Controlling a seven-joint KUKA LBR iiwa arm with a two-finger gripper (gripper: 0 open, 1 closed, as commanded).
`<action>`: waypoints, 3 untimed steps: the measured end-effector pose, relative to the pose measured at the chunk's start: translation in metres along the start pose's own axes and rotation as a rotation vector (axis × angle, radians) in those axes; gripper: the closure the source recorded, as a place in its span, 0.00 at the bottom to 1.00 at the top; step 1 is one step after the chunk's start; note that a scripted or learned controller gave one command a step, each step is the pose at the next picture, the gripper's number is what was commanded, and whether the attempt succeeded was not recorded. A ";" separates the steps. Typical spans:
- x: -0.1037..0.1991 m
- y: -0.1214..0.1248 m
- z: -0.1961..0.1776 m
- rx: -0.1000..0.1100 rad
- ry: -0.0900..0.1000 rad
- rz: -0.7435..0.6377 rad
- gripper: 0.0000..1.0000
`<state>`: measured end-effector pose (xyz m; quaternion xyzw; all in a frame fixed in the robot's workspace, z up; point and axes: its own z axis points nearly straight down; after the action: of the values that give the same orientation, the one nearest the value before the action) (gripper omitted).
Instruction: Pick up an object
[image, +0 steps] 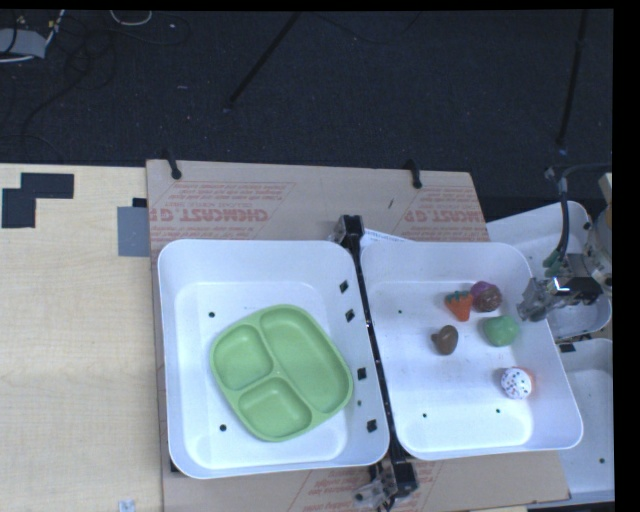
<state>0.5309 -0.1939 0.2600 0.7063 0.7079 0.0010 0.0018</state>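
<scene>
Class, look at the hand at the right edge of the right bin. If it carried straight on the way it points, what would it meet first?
Probably the green lump, which lies nearest the hand inside the right bin. Height is unclear from above, so it might pass over.

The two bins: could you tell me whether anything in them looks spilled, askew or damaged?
Nothing stands out. The green divided plate lies flat in the left bin, turned at an angle; five small items sit loose and apart in the right bin.

tool (540, 297) — low, far right
</scene>
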 end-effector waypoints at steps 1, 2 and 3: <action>0.049 -0.003 0.015 0.008 0.004 -0.001 1.00; 0.107 0.000 0.009 0.007 0.005 -0.003 1.00; 0.162 -0.008 0.006 0.008 0.004 -0.003 1.00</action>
<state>0.5228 -0.0319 0.2543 0.7053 0.7089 -0.0004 -0.0024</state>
